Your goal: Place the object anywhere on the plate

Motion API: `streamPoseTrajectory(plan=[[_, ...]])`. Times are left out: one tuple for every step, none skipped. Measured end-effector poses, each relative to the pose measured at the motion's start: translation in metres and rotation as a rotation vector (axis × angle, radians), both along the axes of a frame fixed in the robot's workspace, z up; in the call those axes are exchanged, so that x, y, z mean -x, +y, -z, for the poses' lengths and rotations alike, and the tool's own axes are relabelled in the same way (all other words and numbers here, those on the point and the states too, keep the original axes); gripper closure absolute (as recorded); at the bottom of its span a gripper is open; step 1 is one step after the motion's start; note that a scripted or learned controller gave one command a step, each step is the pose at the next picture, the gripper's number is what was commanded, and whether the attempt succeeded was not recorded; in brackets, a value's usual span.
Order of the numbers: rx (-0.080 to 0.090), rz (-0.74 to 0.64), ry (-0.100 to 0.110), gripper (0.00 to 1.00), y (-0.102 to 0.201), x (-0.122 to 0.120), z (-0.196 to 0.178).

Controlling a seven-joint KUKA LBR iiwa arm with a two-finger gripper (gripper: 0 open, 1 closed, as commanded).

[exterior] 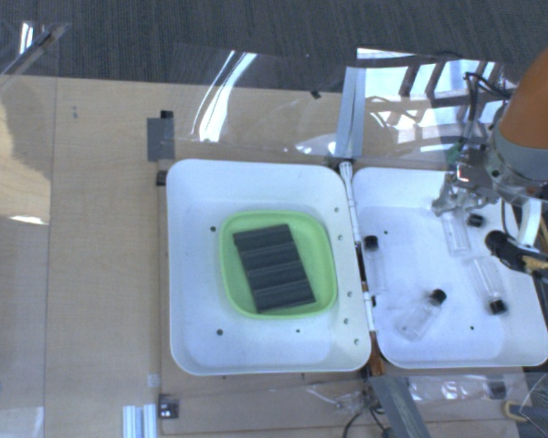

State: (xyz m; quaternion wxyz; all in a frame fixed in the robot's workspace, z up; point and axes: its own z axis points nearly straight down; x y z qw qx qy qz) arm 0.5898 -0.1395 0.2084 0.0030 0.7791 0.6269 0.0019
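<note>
Whether the fingers (457, 201) are parted or closed cannot be told; they hang at the right bin's (521, 349) upper edge. At centre frame, the dark ridged block (272, 267) lies on the green plate (230, 276), inside the left bin (192, 336).

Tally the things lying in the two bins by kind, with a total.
Green plate: 1
Dark ridged block on the plate: 1
Clear vials with black caps, right bin: 3, at and
Total: 5

Grey arm (530, 158), orange band, black cables
</note>
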Motion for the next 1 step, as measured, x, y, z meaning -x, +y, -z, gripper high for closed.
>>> streamPoseTrajectory(plan=[[-0.002, -0.112, 0.003, 1.00, 0.0834, 0.0208, 0.0237]])
